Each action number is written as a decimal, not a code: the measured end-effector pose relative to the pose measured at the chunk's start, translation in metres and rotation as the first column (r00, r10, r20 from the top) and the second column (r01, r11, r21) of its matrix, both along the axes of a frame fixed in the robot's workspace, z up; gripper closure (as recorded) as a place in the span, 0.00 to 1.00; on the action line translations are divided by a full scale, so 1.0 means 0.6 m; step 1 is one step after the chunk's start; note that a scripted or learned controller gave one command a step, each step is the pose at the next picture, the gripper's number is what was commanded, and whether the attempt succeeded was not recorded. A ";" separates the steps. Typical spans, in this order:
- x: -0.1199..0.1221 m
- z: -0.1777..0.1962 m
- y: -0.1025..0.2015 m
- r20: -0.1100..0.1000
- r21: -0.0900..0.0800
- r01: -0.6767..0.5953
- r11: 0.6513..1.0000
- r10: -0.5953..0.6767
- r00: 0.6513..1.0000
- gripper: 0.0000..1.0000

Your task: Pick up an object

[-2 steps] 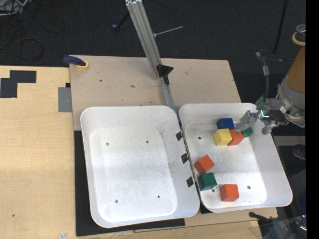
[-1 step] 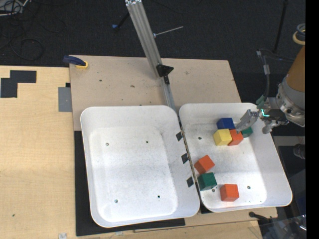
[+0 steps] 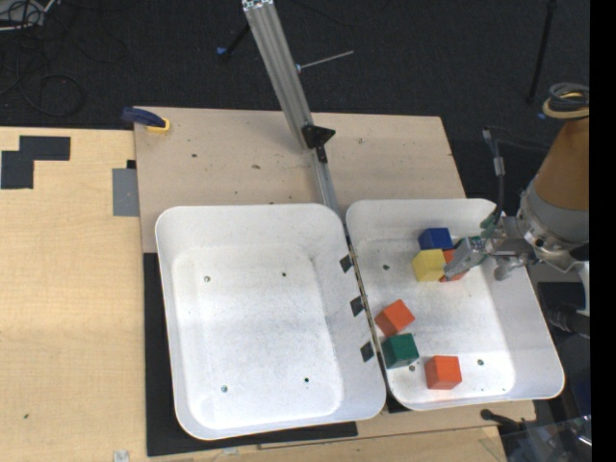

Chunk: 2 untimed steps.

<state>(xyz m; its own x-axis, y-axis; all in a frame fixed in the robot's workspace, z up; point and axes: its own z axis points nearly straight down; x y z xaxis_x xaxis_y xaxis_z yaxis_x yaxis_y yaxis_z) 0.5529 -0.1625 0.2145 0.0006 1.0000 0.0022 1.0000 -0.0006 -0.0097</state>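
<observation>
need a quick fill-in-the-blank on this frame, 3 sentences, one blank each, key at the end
1. All the blocks lie in the ___ bin as the camera view shows it.
2. The blue block touches the ___ block.
3. The gripper is next to the yellow block, and the green block sits just below an ___ one.

Missing words: right; yellow; orange

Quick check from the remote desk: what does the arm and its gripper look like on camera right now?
The arm is a rounded orange-brown segment with a grey ring below it. The gripper is grey metal with slim parts and a small green detail near its wrist.
</observation>
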 end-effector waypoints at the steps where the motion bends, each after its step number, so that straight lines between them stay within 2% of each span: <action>1: 0.002 -0.106 0.009 0.000 0.001 0.000 1.000 0.000 1.000 0.00; 2: -0.005 -0.207 0.015 0.008 -0.001 0.002 1.000 -0.002 1.000 0.00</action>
<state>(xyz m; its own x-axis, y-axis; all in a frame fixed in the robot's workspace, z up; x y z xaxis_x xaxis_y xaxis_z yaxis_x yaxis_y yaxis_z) 0.5502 -0.1536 0.0906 0.0025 1.0000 0.0009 1.0000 -0.0025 -0.0017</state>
